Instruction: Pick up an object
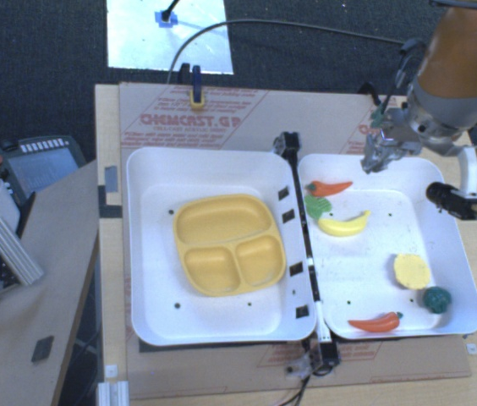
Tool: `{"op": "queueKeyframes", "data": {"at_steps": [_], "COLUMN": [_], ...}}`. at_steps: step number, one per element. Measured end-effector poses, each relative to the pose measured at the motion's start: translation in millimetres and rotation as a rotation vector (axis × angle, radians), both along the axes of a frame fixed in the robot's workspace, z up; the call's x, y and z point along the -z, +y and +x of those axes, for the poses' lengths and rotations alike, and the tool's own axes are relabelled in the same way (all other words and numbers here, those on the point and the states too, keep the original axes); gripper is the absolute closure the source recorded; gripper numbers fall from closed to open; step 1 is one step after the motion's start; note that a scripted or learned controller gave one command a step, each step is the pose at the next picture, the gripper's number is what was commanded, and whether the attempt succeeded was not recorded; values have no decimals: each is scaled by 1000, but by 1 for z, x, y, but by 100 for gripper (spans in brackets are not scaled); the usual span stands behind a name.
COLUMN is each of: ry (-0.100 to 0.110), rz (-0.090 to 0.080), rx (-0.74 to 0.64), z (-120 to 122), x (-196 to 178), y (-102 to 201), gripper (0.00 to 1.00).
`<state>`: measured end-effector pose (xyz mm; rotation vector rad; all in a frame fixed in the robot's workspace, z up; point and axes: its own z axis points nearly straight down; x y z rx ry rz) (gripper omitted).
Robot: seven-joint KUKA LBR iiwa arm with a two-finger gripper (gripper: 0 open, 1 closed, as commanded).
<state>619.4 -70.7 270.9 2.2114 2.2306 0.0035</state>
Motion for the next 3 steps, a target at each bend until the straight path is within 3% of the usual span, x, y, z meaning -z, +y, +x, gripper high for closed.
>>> {"op": "queueKeyframes", "data": {"at_steps": [3], "ry": [1], "rz": [1], "rx": [-1], "z": [11], "x": [38], "y": [143], "gripper": [100]}}
